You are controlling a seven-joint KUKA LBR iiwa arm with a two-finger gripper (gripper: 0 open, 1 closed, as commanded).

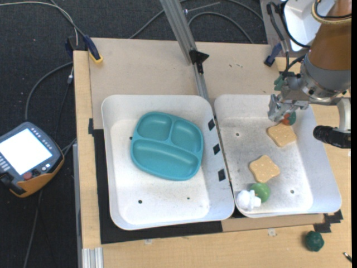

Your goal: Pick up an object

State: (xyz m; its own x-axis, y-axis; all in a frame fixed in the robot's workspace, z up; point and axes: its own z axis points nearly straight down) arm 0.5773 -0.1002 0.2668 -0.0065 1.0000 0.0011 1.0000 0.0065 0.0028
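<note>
Two white bins on the bench, with the arm reaching into the right one.

The left bin (pixel 120 205) holds a teal divided plate (pixel 167 146). The right bin (pixel 321 197) holds two tan toast-shaped pieces, one far (pixel 281 134) and one nearer (pixel 263 168), plus a green-and-white toy (pixel 253 196) at its near edge. No writing can be read. The grey arm (pixel 333 49) comes in from the right, its gripper (pixel 283 111) down over the far toast, perhaps beside a small red-green item (pixel 288 117); whether the fingers are clenched I cannot tell.
</note>
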